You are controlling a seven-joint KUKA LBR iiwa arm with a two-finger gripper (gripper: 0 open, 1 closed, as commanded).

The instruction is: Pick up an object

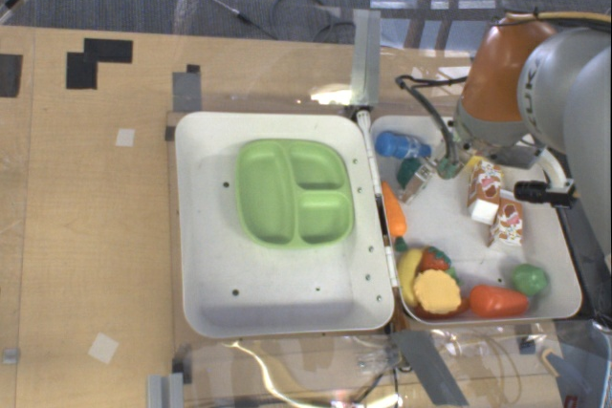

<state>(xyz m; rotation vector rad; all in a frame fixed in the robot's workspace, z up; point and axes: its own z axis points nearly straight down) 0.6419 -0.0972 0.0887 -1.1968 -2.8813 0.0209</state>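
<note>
Your claw (426,175) sits low in the right bin (564,301), near its upper left part, below the grey arm (564,100) with the orange band. You cannot tell from this angle whether it is wide, narrow or holding anything.

Items around it, listed outward:

- Dark green object (411,170): just beside the claw on its left; whether the two touch cannot be told.
- Blue bottle (400,146): just above the green object, lying near the bin's upper left corner.
- Carrot (393,210): orange, lying along the bin's left wall, below the claw.
- Two small cartons (485,186): red, white and brown, to the right of the claw, one above the other, the lower one (508,225) tilted.
- Yellow banana (409,270): near the lower left corner, with a small red piece (435,260) beside it.
- Yellow round object (437,291): at the bottom wall, touching the banana.
- Red-orange pepper (497,301): to the right of the yellow object, along the bottom wall.
- Green ball-like object (529,279): just beside the pepper, at the lower right.

Left bin (210,301): holds a light green divided plate (292,193), near its centre, well apart from the claw.

Both bins rest side by side on the wooden desk (86,234).
</note>
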